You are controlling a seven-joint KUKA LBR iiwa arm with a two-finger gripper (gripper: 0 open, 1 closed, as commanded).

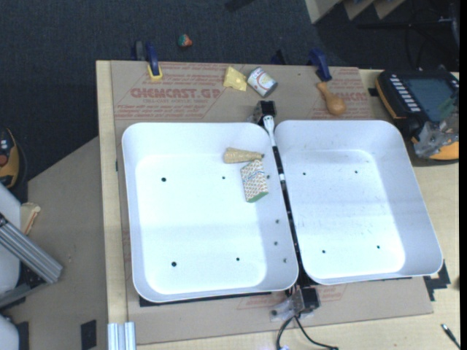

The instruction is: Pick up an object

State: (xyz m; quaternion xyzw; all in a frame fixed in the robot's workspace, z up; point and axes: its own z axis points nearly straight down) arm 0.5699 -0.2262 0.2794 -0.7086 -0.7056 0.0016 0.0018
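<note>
I'm seeing two bins lying side by side; left bin is holding two items at one o'clock: tan piece, patterned packet. Gripper state: can't tell.

Rig hardware at the edges of the bench, seen from the camera view.
A dark grey control pendant lay at the right edge, with a bluish screen and a row of pale keys down its left side; an orange-yellow piece sat just below it. At the front, between the two bins, a small black connector led into dark cables trailing off the bench. A ribbed silver aluminium profile ran at a slant at the lower left, beside a rounded white housing. Whether any of these belonged to the arm itself could not be told.
</note>
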